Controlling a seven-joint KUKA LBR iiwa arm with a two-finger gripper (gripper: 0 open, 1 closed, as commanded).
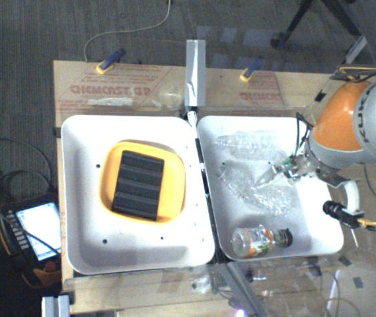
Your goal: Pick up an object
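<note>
In the left bin lies a yellow dish with a black ribbed block on it. The right bin holds crumpled clear plastic wrap across its middle and a small bottle with an orange label and dark cap lying on its side near the front wall. My gripper reaches in from the right, low over the plastic wrap, its tip pointing left and down at the wrap. The grey and orange wrist stands over the bin's right rim.
Cardboard covers the bench behind the bins, with two blue and yellow clamps on its far edge. A metal post rises between the bins at the back. Cables and a tablet lie on the floor at left.
</note>
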